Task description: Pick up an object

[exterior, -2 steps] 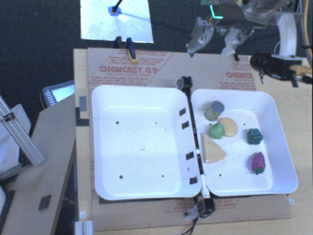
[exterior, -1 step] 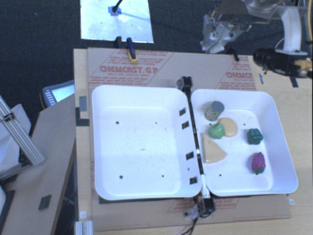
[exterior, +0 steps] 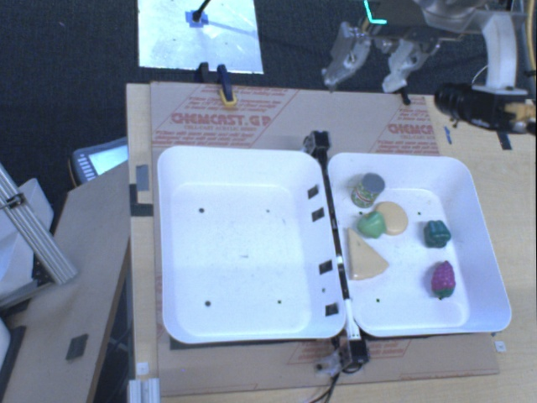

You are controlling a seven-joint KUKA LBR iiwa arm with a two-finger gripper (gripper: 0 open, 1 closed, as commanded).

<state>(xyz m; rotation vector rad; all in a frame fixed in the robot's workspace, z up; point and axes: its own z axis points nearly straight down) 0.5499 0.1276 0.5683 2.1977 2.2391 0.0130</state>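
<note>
My gripper [exterior: 365, 72] hangs high above the back edge of the bench, past the right bin [exterior: 478, 225], with its two fingers spread open and nothing between them. In the right bin lie a small can with a grey lid [exterior: 367, 190], a round tan disc [exterior: 391, 217], a green apple-like piece [exterior: 371, 223], a pale yellow wedge [exterior: 364, 256], a dark green pepper-like piece [exterior: 435, 233] and a magenta berry cluster [exterior: 443, 279]. All of them rest well below and in front of the gripper.
The left bin [exterior: 176, 250] sits beside the right one, joined by a black clipped divider [exterior: 329, 225]. A yellow clamp [exterior: 226, 91] holds the board at the back. A shiny metal sheet [exterior: 199, 23] lies behind the bench.
</note>
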